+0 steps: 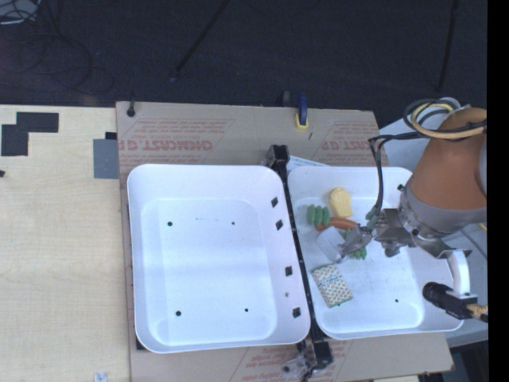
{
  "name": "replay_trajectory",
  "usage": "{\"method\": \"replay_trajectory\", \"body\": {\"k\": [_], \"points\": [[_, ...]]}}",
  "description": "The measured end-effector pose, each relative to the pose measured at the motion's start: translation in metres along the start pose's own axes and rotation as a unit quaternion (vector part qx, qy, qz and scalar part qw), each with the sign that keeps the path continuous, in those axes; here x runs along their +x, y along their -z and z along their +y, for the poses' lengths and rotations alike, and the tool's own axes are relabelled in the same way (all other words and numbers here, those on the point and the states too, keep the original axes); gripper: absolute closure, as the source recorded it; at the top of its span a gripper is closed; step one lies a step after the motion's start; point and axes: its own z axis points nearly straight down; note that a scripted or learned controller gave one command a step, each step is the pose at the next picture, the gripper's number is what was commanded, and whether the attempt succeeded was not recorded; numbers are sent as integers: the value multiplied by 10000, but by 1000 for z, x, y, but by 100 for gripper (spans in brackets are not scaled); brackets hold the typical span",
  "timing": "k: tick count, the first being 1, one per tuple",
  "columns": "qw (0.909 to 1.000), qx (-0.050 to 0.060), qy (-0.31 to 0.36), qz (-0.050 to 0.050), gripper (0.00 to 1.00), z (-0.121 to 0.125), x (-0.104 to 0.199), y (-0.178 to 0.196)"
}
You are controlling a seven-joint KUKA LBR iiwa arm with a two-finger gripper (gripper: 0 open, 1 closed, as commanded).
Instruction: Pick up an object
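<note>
The gripper (355,243) is hanging low in the right bin (398,313), its tips sitting over a small green object (359,252), beside the orange-and-green toy (330,220). Finger opening and grasp cannot be determined. The yellow object (340,202) and patterned pad (332,284) are lying nearby, untouched.

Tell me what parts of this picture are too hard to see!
- End effector, camera view: too small and blurry to tell if anything sits between its fingers.
- Green thing under it: partly covered by the end effector, shape unclear.
- Patterned packet: print too small to read.
- Arm: cut off by the right edge.
</note>
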Motion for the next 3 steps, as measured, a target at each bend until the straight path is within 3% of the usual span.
{"method": "replay_trajectory", "body": {"k": [1,2,3], "points": [[10000,12,-11,4,100,0,-1,10],[10000,-64,68,14,100,7,113,115],[10000,-68,40,4,100,16,184,212]]}}
